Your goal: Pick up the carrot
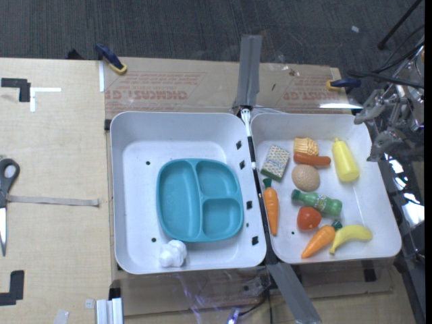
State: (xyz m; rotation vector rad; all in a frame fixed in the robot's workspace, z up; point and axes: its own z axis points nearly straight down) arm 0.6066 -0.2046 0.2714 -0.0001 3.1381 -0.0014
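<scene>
Two toy carrots lie in the right bin [381,201]. One carrot [271,209] lies lengthwise along the bin's left wall, its green top pointing away. The other carrot [317,241] rests slanted near the front wall, touching a banana [352,235]. My gripper [382,131] hangs over the right bin's far right rim, well away from both carrots, with metal parts and cables around it.
The right bin also holds a yellow bottle [345,160], corn [305,146], an orange-red piece [312,159], an egg [306,177], a tomato [309,218], a green bottle [317,201] and a cracker box [275,160]. The left bin [128,181] has a teal divided plate [200,200] and a white garlic [173,252].
</scene>
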